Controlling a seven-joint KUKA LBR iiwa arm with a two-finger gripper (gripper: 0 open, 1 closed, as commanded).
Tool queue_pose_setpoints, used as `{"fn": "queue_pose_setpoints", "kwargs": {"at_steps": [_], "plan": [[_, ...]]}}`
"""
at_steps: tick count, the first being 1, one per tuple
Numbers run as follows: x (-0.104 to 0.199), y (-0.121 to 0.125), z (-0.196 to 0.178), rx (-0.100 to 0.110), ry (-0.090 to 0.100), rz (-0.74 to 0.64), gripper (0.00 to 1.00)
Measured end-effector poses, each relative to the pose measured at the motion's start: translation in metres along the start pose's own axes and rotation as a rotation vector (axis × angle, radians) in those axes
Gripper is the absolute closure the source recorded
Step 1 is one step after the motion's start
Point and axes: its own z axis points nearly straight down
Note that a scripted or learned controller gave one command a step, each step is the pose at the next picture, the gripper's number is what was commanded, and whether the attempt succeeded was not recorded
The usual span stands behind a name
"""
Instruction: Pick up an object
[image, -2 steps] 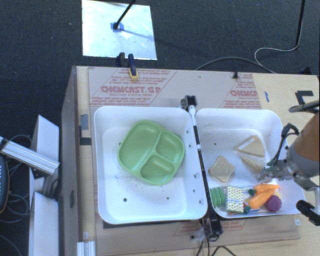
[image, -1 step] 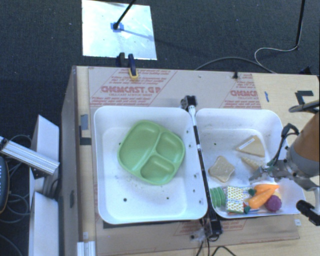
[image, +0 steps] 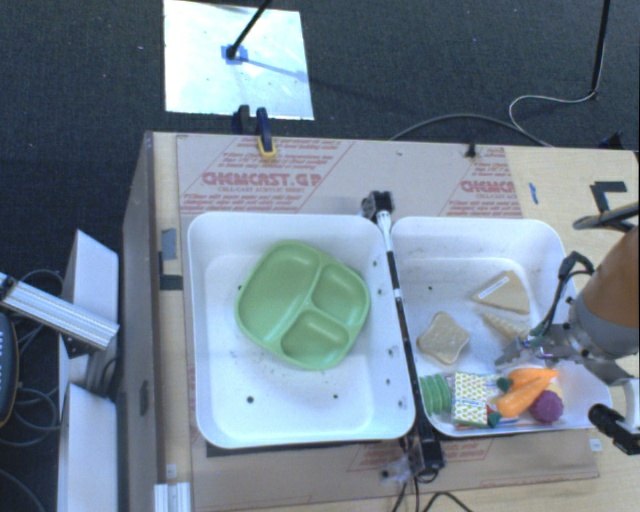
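Looking down at the right bin (image: 470, 235), I have the gripper (image: 527, 349) low at its right side, just beside the carrot (image: 520, 391); I cannot tell its state from this view. The toy food crowds the near right corner: carrot, purple piece (image: 546, 405), patterned block (image: 469, 398) and green bean pod (image: 436, 392), nearly touching one another. The toast slice (image: 443, 338) and wedge (image: 503, 293) lie farther off, apart. I'd pick the carrot, come straight down centred across its narrow width, and keep off the bin wall. The green plate (image: 303, 303) sits in the left bin (image: 215, 400).
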Motion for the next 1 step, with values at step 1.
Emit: {"fn": "queue_pose_setpoints", "kwargs": {"at_steps": [1], "plan": [[-0.0003, 0.0012, -0.0108, -0.004, -0.001, 0.0, 1.0]]}}
